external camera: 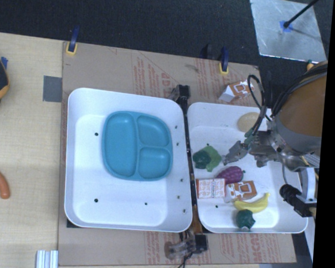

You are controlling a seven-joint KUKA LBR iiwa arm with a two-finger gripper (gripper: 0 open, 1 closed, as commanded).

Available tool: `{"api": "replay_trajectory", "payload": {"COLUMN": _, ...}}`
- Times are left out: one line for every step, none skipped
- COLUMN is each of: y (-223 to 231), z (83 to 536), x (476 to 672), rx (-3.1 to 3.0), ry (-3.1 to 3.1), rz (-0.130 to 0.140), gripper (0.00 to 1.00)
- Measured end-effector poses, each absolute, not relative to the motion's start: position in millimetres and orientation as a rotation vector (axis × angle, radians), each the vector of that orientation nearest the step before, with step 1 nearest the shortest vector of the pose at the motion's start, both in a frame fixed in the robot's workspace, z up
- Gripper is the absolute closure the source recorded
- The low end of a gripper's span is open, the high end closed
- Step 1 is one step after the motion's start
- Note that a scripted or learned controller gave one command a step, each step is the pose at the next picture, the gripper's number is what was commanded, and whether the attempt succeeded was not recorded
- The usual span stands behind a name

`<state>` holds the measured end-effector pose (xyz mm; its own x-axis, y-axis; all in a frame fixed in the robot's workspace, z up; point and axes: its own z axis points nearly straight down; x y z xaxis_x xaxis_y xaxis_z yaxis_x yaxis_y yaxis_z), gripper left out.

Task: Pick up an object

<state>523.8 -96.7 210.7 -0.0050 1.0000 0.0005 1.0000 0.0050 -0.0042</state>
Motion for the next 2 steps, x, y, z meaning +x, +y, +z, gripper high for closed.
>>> {"api": "replay_trajectory", "payload": {"y": -142.0, "z": 113.9, "x": 514.6, "rx": -2.214, "ry": -2.224, "rz": 0.007, "gripper": 0.00}}
{"api": "replay_trajectory", "payload": {"y": -207.8, "z": 91.6, "x": 491.9, "rx": -2.213, "ry": -2.223, "rz": 0.001, "gripper": 0.00}}
